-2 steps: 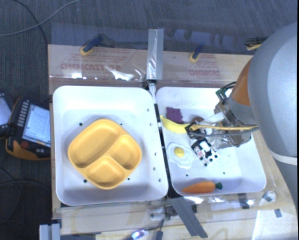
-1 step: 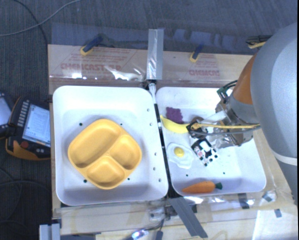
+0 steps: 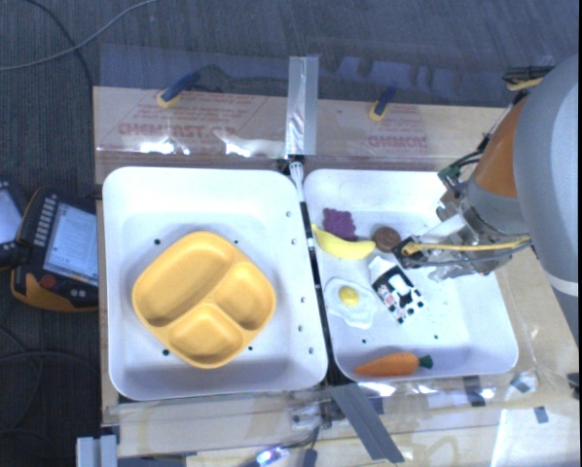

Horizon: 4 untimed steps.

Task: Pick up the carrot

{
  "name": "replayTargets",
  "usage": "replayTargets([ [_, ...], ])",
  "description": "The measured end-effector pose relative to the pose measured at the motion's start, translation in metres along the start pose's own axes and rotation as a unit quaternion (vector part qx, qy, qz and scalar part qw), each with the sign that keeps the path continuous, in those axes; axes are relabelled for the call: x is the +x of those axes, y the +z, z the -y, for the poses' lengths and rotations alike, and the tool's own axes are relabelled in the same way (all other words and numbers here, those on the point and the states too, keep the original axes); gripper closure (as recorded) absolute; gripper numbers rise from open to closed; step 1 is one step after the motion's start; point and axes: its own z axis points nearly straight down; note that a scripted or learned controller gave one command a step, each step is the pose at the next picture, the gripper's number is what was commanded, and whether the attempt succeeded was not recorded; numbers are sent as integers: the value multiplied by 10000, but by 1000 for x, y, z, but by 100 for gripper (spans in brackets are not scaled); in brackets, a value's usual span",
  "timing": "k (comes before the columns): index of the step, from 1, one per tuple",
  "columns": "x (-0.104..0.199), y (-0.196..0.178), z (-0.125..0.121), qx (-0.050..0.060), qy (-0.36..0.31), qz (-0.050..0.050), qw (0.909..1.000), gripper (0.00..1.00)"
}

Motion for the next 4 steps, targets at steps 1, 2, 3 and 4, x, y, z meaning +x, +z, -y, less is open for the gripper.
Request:
replayTargets([
  [1,0,0,0,0,-2,0,10000,0],
  [2,-34,54,53,-86,-74,-141,9998,0],
  [3,-24,66,55,-83,891,-287,9956,0],
  [4,11,65,-8,-105,503,-238,9984,0],
])
